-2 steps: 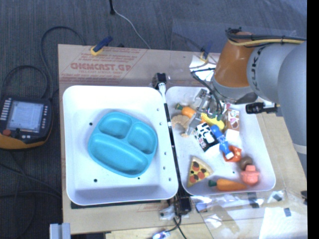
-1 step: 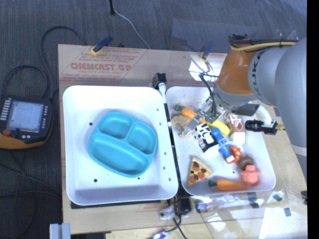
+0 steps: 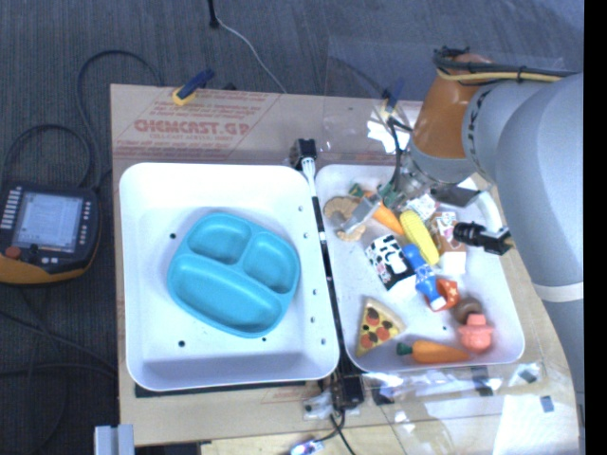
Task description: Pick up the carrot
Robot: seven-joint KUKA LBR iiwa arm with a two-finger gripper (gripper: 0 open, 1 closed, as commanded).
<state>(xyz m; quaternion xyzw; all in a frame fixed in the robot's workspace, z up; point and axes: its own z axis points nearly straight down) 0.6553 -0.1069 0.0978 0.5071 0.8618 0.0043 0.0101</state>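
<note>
Jaws (image 3: 391,197) right bin's (image 3: 503,282) far end | carrot (image 3: 436,352) against near wall

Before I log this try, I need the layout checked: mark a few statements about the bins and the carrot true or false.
1. The carrot lies in the right bin. True.
2. The blue divided plate holds the pizza slice. False: the slice lies in the right bin.
3. The gripper is at the right bin's far end. True.
4. The carrot lies beside the gripper. False: it is at the near edge, apart.
</note>
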